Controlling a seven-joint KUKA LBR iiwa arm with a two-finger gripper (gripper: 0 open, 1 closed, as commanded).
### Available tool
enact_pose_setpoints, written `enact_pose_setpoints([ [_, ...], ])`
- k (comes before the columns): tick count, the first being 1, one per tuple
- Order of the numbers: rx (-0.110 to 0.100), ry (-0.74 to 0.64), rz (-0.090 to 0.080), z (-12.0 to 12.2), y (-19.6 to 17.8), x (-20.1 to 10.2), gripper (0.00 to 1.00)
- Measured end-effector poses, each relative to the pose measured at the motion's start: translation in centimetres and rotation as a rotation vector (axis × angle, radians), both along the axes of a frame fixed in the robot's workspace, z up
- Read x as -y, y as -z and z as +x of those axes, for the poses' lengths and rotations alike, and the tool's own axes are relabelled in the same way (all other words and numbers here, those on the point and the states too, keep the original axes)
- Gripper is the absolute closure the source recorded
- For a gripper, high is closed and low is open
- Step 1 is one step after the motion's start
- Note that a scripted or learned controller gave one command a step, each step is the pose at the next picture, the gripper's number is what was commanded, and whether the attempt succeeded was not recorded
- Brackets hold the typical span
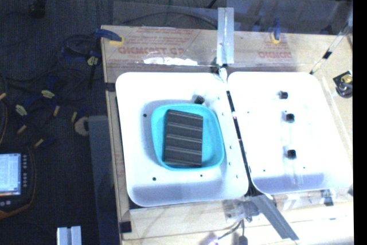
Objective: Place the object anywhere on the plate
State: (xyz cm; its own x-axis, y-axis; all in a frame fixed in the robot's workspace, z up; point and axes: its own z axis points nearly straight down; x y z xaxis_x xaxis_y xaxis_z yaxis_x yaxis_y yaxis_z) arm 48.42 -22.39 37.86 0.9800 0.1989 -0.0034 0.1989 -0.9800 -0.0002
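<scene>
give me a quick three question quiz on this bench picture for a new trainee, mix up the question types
1. True or false: the dark ribbed block lies on the blue plate.
2. Which bin holds the plate: A, left bin, or B, right bin?
3. How many small black items sit in the right bin?

Key: 1 true. 2 A. 3 three.

A pale plywood bench (172, 46) with red printed lettering carries two shallow white plastic bins side by side, their inner edges touching. The left bin (135, 181) and the right bin (312, 175) sit square on the board. A strip of clear tape (226, 37) runs down the bench's far edge to the seam between them.
</scene>
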Motion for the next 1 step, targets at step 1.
enact_pose_setpoints([
  [1,0.000,-0.001,0.000,0.01,3.40,-0.01,0.00],
])
